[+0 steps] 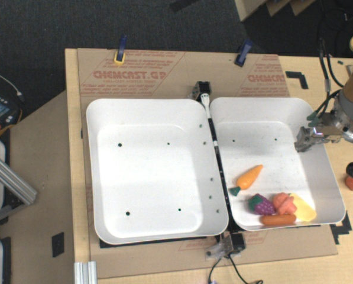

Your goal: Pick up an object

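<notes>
The gripper hung over the right bin's far right edge; whether it was open or holding anything could not be told. A toy carrot lay mid-bin, with grapes and other toy food near the front.

red print "chemcast gp" on the brown protective sheet beneath the bins, read along the far edge above the left bin; smaller red lines under it too fine to read. same red print repeated on the far right part of the sheet above the right bin, cut off by the bin rim, only partly legible. no legible marks on either bin or on the toy food.
</notes>
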Tool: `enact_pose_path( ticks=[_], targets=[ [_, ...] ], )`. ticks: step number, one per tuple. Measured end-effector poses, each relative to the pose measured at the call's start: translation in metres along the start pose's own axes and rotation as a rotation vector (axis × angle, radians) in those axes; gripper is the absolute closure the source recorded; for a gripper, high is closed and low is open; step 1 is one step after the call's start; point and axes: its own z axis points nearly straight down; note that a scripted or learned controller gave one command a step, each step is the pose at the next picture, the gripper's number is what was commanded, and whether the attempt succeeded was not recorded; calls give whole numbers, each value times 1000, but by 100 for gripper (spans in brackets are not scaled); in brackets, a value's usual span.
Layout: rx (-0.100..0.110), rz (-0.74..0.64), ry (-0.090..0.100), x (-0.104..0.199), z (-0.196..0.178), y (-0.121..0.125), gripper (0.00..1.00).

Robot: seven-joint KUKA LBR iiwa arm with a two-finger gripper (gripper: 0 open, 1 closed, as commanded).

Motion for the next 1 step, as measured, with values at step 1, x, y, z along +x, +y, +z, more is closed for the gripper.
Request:
enact_pose_path(
  ticks=[1],
  targets=[
    [-5, 1, -3, -2, -4, 0, 0]
  ],
)
